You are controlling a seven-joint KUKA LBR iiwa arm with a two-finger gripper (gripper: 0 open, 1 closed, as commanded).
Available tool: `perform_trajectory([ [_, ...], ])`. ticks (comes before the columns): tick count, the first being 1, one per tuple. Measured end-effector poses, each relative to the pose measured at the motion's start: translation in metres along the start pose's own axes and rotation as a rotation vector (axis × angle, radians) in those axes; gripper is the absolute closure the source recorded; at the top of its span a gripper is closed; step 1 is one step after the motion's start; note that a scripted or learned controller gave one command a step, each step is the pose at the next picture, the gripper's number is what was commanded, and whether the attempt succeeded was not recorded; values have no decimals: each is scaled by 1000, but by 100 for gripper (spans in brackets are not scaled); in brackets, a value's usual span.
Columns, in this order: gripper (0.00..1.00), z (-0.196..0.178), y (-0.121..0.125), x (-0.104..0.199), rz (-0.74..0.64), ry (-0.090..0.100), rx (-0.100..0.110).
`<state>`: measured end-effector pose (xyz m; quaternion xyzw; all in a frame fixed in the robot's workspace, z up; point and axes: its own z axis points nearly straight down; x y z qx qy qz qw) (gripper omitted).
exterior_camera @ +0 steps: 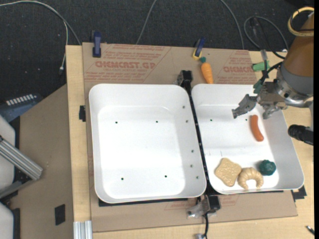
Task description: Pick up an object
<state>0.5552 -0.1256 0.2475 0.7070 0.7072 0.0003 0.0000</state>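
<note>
My gripper [256, 108] hangs over the upper right part of the right bin [219, 96], fingers spread open and nothing between them. Just below it, on the bin floor, an orange-red sausage [256, 128] lies lengthwise with its top end close under the fingers. Along the near edge of the same bin sit a tan cracker [228, 172], a pale croissant [251, 178] and a small dark green piece [266, 167].
The left bin [99, 133] stands beside the right one, their rims touching in the middle. A toy carrot [207, 72] lies on the cardboard behind the right bin, next to a blue clamp [199, 47]. A black clip [185, 77] sits at the bins' far junction.
</note>
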Motion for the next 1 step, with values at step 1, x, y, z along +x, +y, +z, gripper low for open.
perform_trajectory([
  [1,0,109,13,-55,4,1,10],
])
